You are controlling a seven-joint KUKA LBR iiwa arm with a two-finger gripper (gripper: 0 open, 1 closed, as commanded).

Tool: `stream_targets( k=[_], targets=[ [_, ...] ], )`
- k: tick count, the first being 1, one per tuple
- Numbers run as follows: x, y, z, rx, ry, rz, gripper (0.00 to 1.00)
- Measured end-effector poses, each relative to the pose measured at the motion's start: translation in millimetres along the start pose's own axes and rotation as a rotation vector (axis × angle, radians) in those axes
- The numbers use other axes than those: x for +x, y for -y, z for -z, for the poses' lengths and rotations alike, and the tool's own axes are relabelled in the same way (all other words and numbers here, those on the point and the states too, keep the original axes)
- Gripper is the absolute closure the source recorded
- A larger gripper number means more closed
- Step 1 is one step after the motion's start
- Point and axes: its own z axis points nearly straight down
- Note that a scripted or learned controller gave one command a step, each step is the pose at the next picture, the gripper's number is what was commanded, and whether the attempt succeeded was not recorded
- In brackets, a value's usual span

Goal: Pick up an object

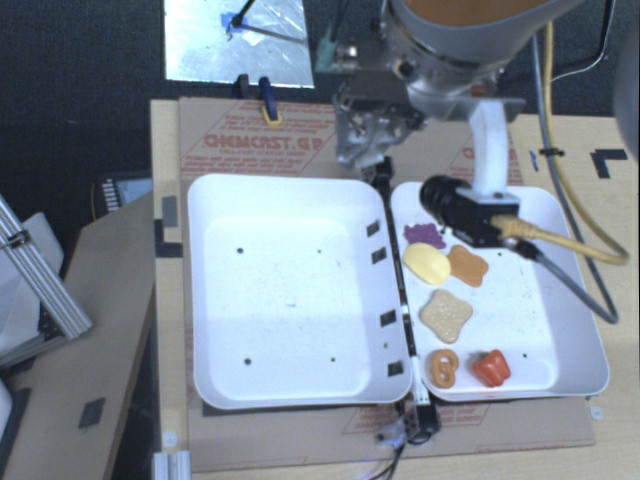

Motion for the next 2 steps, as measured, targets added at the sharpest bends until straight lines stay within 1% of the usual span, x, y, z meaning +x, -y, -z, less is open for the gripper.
stream_targets(
  k=[1, 2],
  targets=[
    [30.5, 1.4, -19.9, 0.01, 0.005, -0.001, 1.0],
    [29.0, 9.3, -4.9, 0.007, 0.003, -0.002, 1.0]
  ],
)
